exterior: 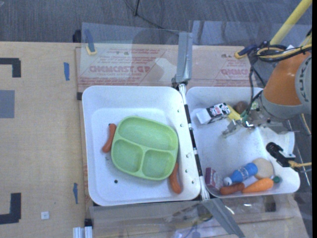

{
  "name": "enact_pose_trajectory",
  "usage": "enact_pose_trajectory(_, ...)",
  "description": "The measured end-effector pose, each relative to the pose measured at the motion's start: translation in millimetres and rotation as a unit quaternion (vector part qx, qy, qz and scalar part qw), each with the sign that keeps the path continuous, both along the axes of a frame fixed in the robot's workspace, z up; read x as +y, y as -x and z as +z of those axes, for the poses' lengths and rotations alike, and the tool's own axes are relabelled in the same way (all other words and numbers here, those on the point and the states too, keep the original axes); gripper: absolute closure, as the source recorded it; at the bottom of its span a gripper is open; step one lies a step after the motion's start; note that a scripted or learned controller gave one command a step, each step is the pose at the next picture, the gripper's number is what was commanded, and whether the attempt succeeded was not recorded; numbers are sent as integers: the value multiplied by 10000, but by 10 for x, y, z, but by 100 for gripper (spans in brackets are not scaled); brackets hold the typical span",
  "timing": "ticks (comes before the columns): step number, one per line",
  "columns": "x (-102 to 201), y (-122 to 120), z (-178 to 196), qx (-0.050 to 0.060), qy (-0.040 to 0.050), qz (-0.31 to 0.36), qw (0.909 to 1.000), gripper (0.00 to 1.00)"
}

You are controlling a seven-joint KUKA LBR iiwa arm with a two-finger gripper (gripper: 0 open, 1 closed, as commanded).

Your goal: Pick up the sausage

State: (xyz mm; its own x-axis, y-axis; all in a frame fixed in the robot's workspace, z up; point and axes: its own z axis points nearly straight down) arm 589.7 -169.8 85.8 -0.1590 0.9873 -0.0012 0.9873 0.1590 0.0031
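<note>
Over the right bin, up near its back wall, is where the gripper sits; honestly can't tell from this angle whether it's open or closed; it's just a grey blur under the wrist. Right beside it is a little black-and-white carton, nearly touching; further down the same bin there's a blue bottle, a carrot and a pale ball bunched in the front corner.

The sausage I'd go for is way over in the left bin, lying along the left edge of the green plate, touching it or as good as; a second sausage lies against the plate's lower right corner, tucked close to the bin wall.

So the arm is well apart from either one and has to cross the divider first; I'd lift clear of the carton before heading left. For the grab itself, I'd line the jaws across the sausage's short side, since the plate rim crowds one flank; come straight down and keep off the rim, otherwise the plate probably gets shoved and the sausage rolls. The second one looks worse, boxed in between plate and wall.
</note>
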Motion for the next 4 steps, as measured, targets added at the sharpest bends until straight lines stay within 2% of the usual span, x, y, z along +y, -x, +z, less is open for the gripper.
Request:
enact_pose_trajectory(1, 557, 685, 10, 0, -13, -962, 9954, 0)
enact_pose_trajectory(2, 746, -218, 2, 1, -4, -1940, 9810, 0)
enact_pose_trajectory(3, -137, 343, -2, 19, -5, -2586, 9660, 0)
enact_pose_trajectory(4, -47, 798, 2, 10, -12, -2255, 9742, 0)
